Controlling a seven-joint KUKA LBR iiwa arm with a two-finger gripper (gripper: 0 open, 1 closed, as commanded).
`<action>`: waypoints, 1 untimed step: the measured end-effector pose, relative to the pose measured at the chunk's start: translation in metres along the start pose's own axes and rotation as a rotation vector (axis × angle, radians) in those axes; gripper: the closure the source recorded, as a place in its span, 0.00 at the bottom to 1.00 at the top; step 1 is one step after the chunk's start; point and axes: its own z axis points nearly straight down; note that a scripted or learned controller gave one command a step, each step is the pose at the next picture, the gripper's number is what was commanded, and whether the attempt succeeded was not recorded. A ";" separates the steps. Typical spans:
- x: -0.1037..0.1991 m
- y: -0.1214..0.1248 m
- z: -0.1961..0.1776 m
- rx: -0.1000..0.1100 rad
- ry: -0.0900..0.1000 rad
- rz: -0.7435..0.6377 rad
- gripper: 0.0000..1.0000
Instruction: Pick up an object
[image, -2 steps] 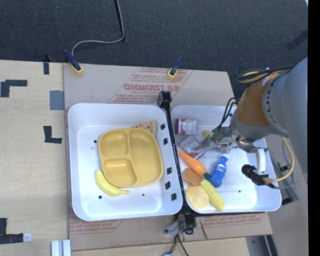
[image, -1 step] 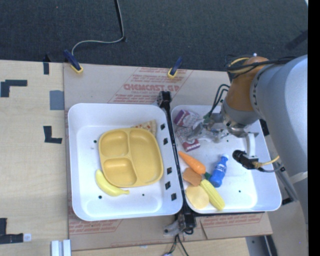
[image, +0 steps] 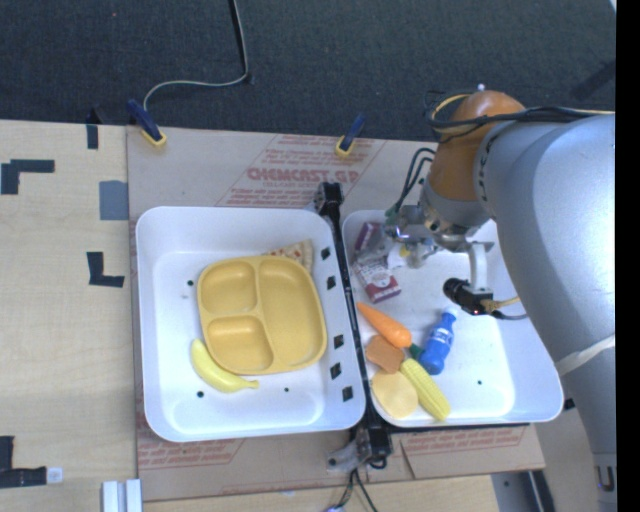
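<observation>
right bin: carrot (image: 385, 324) tip up-left

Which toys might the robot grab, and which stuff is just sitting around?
For grabbing, in the right bin near the tool:
carrot
blue bottle
corn

Just lying about, in the left bin and beyond:
yellow plate
banana
clamps
</observation>
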 end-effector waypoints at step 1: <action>0.000 -0.001 -0.010 0.009 0.001 0.002 1.00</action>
